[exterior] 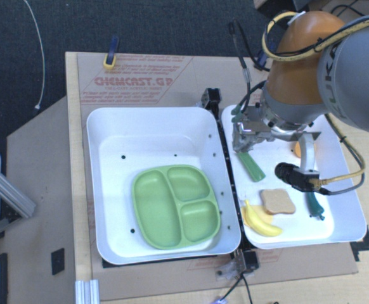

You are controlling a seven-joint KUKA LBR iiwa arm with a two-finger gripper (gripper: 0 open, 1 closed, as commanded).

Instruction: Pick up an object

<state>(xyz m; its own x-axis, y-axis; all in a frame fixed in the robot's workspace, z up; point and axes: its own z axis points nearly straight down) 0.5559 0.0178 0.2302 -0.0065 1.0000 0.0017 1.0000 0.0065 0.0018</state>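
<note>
Arm low over the right bin, tool among the toy foods

The grey and orange arm [311, 62] reaches over the right bin [346, 230], its tool [246, 141] hanging just above a green stick-shaped piece [253, 168] near the bin's left wall; whether the tool is released or clenched cannot be told. The left bin [102, 170] holds a green divided plate [175, 204]. Towards the right bin's front lie a bread slice [278, 201], touching a yellow banana [260, 220], and a small teal piece [316, 206] to their right
</note>
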